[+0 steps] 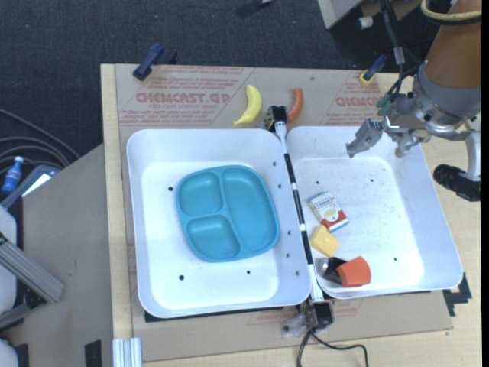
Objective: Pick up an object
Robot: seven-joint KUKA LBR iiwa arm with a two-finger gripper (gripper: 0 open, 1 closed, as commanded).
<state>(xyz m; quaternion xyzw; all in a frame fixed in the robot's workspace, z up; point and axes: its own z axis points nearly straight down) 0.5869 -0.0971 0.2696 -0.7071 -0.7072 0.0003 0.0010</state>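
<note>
Pincer (pixel 380 138) fingers stand apart with nothing between them, above the upper edge of your right bin (pixel 412 228). Small carton (pixel 328 209), yellow block (pixel 325 242) and orange block (pixel 354 271) lie along that bin's lower left.

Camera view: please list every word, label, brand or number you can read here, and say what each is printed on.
"CHEMCAST GP", in red, on the brown sheet under the bins, behind the left bin.
The same red print repeats behind the right bin, cut off, reading about "CHEMC".
Smaller red lines under both: too blurred to read.
The small carton in the right bin has printing: too small to read.
</note>
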